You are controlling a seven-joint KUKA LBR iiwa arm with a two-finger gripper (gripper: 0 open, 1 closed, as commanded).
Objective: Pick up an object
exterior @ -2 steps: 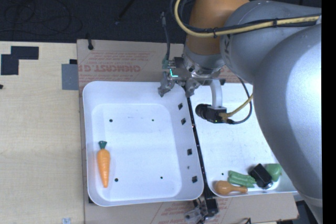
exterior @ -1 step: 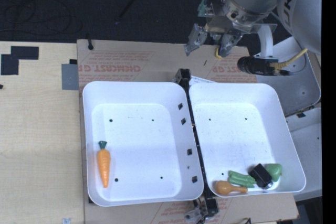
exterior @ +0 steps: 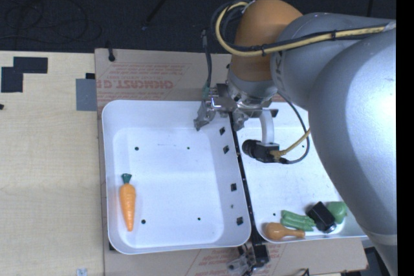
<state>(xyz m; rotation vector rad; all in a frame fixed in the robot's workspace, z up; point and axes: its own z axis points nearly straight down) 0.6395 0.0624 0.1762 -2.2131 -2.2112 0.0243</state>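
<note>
Nothing is being carried yet, so the pick looks barely begun. The end effector (exterior: 217, 114) is hanging over the far edge of the bins, near the divider, and whether it is spread or pressed together cannot be told. A toy carrot (exterior: 127, 201) is lying at the near left of the left bin (exterior: 168, 165). In the right bin (exterior: 284, 191), green, black and orange items (exterior: 309, 220) are sitting clustered at the near edge. Choosing, descending and grasping are all remaining.
</note>
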